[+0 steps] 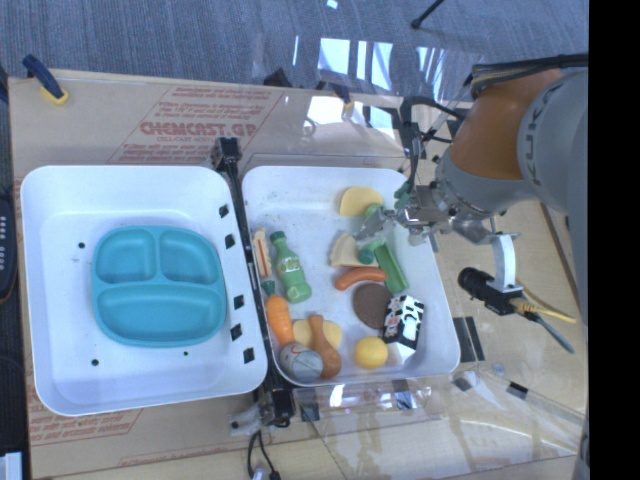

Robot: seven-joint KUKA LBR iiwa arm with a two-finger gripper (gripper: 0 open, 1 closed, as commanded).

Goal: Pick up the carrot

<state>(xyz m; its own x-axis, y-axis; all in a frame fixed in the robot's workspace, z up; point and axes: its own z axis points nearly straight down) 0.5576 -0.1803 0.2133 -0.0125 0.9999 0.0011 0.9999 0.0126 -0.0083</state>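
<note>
Carrot (279, 319) lies ungrasped by the bin's left wall, so we must bring our claw (383, 220), grip unclear, across.

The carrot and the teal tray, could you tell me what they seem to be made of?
Carrot: probably moulded plastic toy food; its orange is uniform and smooth, with no natural texture. Tray: likely hard plastic with a matte to slightly satin finish; one even teal colour, rounded moulded compartments, soft highlights. Neither material can be confirmed from this view.
</note>
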